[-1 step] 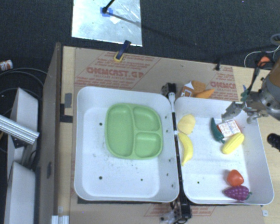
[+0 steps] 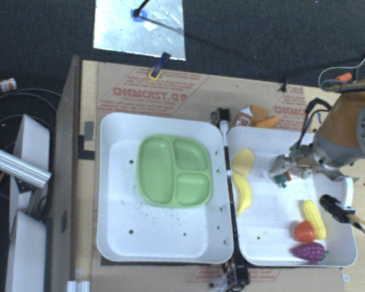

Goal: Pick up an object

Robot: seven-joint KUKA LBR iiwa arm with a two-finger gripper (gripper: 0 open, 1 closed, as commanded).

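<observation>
In the right bin (image 2: pixel 269 243) lie a yellow banana (image 2: pixel 243 193), a pale yellow round piece (image 2: pixel 243 159), a corn cob (image 2: pixel 313 219), a red-orange tomato (image 2: pixel 304 231) and purple grapes (image 2: pixel 309 251). My gripper (image 2: pixel 285 171) hangs low over the upper middle of this bin, right of the pale yellow piece. A small red and green thing shows at its tip. The grey arm with its orange band (image 2: pixel 345 117) comes in from the right. The fingers' state is not visible.
The left bin (image 2: pixel 116 225) bears a green divided plate (image 2: pixel 173 171). Orange pieces (image 2: pixel 260 119) lie on the cardboard behind the right bin. A black part (image 2: pixel 335 208) sticks out over the right bin's right side near the corn.
</observation>
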